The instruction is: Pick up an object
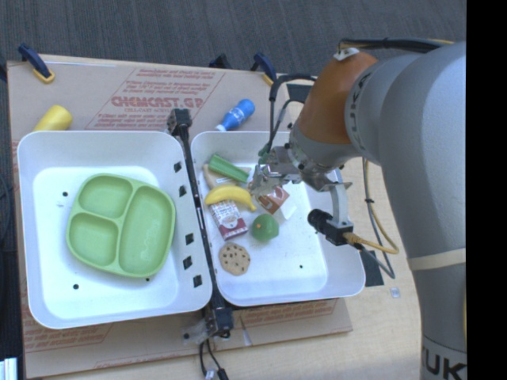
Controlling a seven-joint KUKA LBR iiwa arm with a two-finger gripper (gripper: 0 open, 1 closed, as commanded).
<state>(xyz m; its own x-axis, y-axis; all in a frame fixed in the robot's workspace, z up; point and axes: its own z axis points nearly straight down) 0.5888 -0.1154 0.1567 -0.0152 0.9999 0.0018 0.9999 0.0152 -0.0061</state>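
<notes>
Hovering low in the right bin point(333, 279), our gripper point(264, 182) sits just right of the banana point(230, 195); whether it grips anything, we cannot tell. Below it we see a green ball point(265, 228), a cookie point(234, 258) and, frame left, a green divided plate point(121, 225).

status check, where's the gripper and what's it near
Gripper low in right bin, fingers hidden. Over brown carton, beside banana. Nothing seen held. Green ball and cookie close by.
</notes>
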